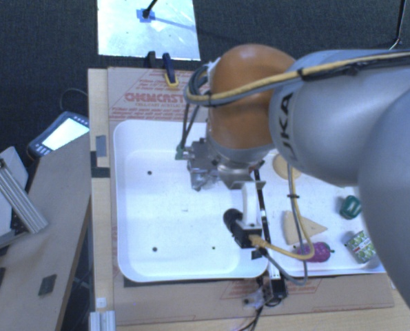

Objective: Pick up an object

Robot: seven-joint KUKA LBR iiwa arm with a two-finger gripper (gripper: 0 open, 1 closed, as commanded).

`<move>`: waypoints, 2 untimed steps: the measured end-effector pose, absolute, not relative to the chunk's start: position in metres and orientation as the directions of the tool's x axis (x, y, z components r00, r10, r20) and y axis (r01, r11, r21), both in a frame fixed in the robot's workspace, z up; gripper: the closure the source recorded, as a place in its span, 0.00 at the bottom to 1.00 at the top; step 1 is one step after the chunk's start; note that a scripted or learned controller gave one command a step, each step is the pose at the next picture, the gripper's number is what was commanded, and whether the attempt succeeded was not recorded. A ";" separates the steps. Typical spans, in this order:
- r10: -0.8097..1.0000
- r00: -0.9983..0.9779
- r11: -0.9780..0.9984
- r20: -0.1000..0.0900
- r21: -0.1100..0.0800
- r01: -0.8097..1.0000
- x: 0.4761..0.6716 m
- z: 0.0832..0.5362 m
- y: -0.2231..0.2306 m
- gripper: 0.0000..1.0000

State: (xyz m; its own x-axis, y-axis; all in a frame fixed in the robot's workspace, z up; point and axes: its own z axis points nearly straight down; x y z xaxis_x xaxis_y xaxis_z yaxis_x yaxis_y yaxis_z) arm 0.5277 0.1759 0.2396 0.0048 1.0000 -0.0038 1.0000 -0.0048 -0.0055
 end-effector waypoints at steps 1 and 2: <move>1.000 0.006 -0.006 -0.002 -0.004 1.000 0.486 0.235 0.102 1.00; 1.000 0.008 -0.008 -0.002 0.000 1.000 0.487 0.219 0.016 1.00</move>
